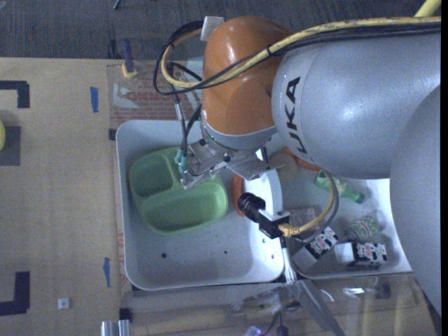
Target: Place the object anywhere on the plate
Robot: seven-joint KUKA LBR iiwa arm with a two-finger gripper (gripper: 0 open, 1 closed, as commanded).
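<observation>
The arm (308, 96) hides much of the right bin (392, 261)

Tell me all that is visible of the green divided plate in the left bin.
The green divided plate looks like matte plastic with rounded corners. A raised ridge splits it into a smaller upper-left compartment and a larger lower one. It lies flat on the floor of the left white bin, toward its upper part. The pincer is over its upper right edge, hiding that part.

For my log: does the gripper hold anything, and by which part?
Cannot be told: the gripper is above the green plate, its fingertips too blurred to judge.
</observation>
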